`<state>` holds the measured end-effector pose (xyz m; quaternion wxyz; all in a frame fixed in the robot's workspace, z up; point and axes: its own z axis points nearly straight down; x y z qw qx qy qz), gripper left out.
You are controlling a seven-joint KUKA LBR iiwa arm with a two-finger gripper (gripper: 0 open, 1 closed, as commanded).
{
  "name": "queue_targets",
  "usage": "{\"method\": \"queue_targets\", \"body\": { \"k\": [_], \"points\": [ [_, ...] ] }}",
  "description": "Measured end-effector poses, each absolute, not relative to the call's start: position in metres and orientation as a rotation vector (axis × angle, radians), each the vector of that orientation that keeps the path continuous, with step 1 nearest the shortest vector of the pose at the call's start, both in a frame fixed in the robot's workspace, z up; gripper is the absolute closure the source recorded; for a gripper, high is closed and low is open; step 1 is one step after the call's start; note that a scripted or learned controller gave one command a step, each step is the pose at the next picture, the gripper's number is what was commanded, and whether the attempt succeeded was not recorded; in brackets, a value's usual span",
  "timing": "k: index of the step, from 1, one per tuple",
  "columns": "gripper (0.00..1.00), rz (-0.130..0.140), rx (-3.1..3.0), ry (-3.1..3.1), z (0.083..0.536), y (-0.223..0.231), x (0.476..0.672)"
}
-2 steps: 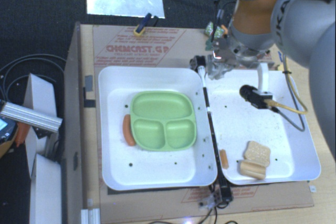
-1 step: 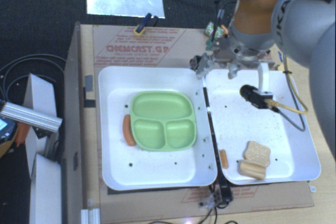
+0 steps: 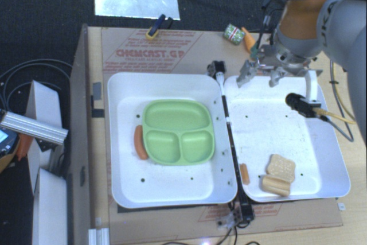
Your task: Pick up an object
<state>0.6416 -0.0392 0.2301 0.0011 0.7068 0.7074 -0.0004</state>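
Since nothing is seen between the jaws, the pick is judged not yet done: the gripper (image 3: 259, 76) is held above the far edge of the right bin (image 3: 330, 140) with the jaws apart and nothing clamped. Candidate objects are left untouched at the near end of that bin, well apart from the jaws: a cracker (image 3: 281, 166), a bread roll (image 3: 276, 185) just beside it, and a small orange piece (image 3: 245, 174). A green tray (image 3: 177, 132) and a sausage (image 3: 139, 142) are seen in the left bin (image 3: 123, 106).

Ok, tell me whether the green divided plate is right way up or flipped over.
Right way up: the green divided plate in the left bin shows its three hollow compartments facing the camera.
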Motion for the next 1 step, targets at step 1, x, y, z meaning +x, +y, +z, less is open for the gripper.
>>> {"method": "queue_targets", "body": {
  "k": [1],
  "points": [
    [0.00, -0.001, 2.220, 2.222, 0.1839, -0.0790, 0.6471]
  ]
}}
